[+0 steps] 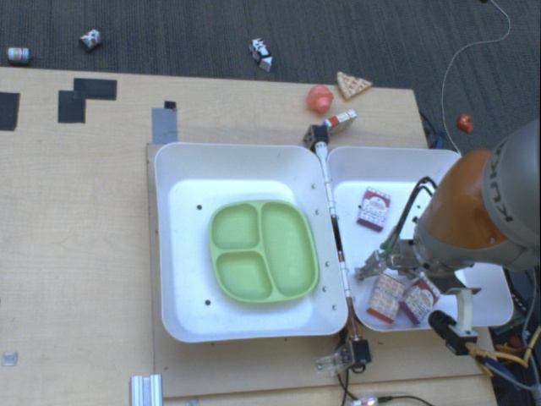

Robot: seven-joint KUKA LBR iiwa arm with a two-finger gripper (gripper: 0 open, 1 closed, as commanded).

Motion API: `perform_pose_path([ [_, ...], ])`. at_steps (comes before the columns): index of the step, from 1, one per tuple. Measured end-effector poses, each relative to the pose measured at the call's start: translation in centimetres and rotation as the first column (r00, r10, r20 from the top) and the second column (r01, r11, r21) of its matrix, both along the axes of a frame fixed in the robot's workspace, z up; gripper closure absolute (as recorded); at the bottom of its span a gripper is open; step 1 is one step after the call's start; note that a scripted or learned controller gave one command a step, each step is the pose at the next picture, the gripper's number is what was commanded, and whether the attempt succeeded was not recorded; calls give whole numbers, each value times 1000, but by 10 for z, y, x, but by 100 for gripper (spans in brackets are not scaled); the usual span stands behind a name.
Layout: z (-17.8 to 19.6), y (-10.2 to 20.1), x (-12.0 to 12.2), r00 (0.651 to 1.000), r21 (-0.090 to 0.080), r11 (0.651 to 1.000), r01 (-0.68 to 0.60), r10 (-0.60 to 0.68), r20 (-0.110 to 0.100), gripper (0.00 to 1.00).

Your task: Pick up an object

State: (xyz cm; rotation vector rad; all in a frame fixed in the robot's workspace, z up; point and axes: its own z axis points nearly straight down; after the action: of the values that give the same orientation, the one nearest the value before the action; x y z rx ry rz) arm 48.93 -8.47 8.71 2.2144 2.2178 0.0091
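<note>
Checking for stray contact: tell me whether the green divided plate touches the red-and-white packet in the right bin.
Apart. The camera view shows the green plate in the left bin and the red-and-white packet in the right bin, with the bin rims between them.

The light is bright, even and diffuse, coming from overhead. The two white bins [245, 163] glare almost to pure white, washing out their rims. The green tray [264, 252] throws a pale green tint on the bin floor around it. Shadows are soft and short. The picture is low in resolution and slightly soft; small items on the dark carpet [211, 15] look blurry.
</note>
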Motion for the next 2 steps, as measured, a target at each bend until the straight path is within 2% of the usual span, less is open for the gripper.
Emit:
perform_pose_path([
  [1, 11, 0, 2, 1000, -1, 1000, -1, 1, 6, 100],
  [2, 11, 0, 2, 1000, -1, 1000, -2, 2, 6, 0],
])
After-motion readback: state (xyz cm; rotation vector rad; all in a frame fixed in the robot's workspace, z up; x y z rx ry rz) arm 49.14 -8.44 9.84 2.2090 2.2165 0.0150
